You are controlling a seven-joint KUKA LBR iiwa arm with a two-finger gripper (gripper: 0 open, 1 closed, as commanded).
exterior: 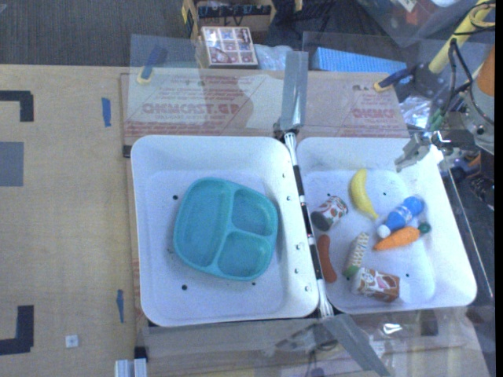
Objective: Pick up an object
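Wooden bench (63,234); two white bins (157,163); cardboard box (226,2) behind.

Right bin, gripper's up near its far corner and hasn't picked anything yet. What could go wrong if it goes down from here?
1. The carrot and blue bottle touch, so a grasp there may catch both or knock one away.
2. The hot dog lies against the bin wall; fingers may hit the rim.
3. The gripper hovers near the far rim, away from the banana, so a straight descent probably closes on nothing.
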